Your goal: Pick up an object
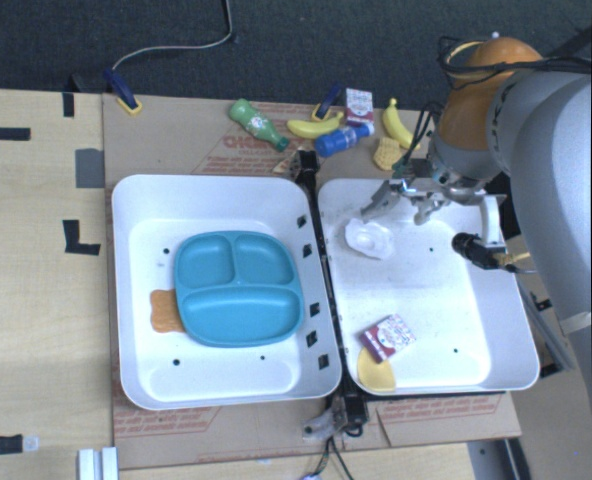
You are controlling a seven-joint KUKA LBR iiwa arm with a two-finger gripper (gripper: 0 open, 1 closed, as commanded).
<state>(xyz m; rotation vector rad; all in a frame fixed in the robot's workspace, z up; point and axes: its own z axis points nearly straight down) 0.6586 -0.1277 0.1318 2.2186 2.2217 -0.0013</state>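
My gripper [404,208] hangs over the back of the right bin [496,368], its two fingers spread apart with nothing between them. Just below and left of it a white crumpled object [368,238] lies on the bin floor. At the front of the same bin sit a small dark red packet [387,337] and a yellow piece [376,373]. The left bin [136,218] holds a blue divided plate [239,288] with an orange piece [163,311] poking out from under its left side.
Behind the bins on the cardboard lie a green bottle [257,124], two yellow bananas [313,126] [394,125], a blue bottle [337,142], a small carton [359,103] and a yellow block [387,153]. The arm's grey body [551,148] fills the right side.
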